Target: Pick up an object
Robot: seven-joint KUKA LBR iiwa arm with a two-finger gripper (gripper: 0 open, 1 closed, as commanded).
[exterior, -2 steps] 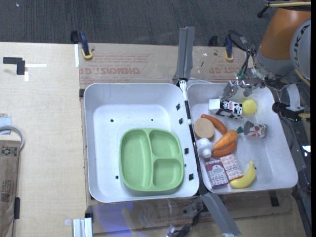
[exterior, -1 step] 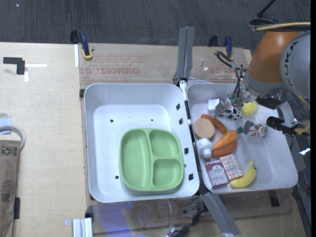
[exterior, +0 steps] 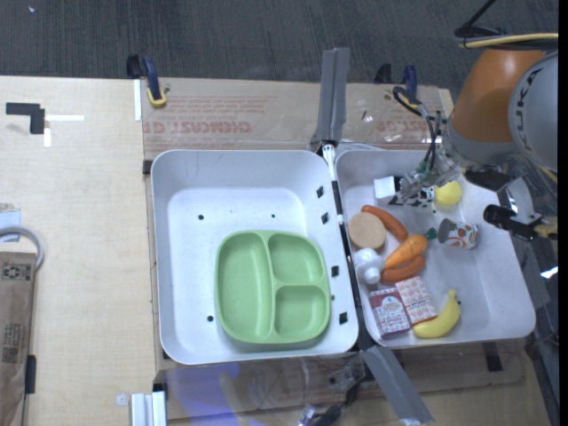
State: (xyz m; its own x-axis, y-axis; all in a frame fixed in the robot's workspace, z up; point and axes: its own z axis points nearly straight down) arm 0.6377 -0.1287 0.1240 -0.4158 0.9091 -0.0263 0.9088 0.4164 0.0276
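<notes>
Hovering low in the right bin's [exterior: 524,318] far corner, the gripper [exterior: 417,189] is seen; finger state can't be told. A lemon [exterior: 448,193] is parked just beside it, carrot [exterior: 406,251] nearer the camera.

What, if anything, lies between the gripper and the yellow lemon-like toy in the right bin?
Nothing visible. The gripper sits low at the far end of the right bin, and the yellow toy lies right beside it with no object between them.
</notes>
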